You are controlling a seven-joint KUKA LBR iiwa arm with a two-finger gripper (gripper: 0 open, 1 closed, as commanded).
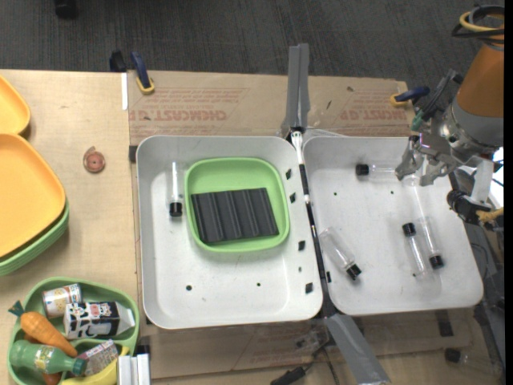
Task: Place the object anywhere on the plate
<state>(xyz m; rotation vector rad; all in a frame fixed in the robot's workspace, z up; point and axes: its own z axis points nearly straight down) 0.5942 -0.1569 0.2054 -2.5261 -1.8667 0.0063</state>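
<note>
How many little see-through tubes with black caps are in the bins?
5. One tube lies in the left bin beside the green plate. Four are in the right bin: one by the gripper, one near the divider, two at right.

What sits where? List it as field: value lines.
left bin: holds a green plate and one clear tube beside the plate's left edge
plate contents: dark ribbed slab
right bin: four clear tubes with black caps
tube near pincer, by the bin's far edge
other tubes
pincer: over the right bin's far right corner
outside bins: orange plates, bowl of toy food
</note>
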